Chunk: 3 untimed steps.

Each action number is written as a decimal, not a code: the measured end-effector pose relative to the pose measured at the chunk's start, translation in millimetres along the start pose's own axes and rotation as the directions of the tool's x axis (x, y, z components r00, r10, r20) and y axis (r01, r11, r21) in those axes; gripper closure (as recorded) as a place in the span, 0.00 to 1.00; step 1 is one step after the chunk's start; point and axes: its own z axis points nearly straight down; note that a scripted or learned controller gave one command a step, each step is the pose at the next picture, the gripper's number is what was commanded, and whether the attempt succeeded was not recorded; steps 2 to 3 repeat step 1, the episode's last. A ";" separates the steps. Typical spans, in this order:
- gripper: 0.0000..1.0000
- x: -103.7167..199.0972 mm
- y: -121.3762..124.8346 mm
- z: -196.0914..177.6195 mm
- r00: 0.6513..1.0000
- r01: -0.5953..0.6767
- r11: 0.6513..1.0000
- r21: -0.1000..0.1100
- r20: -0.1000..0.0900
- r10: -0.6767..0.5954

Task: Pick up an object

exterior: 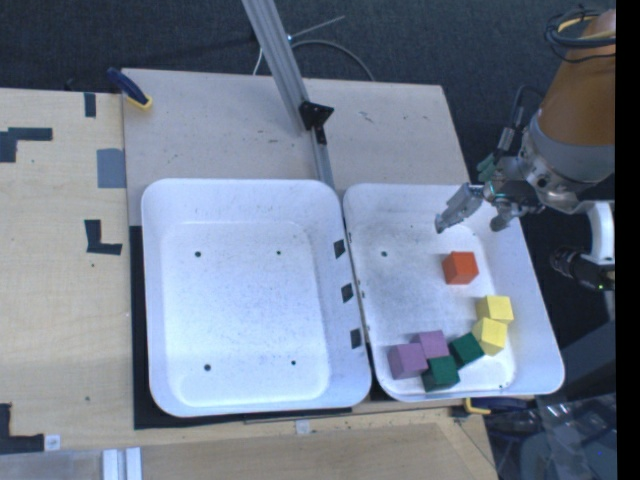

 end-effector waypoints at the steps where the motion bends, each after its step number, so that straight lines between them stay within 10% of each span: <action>1: 0.00 -76.6 3.5 120.7 1.000 -0.005 1.000 0.008 0.001 0.005; 3: 0.00 -76.6 3.5 120.7 1.000 -0.005 1.000 0.008 0.001 0.005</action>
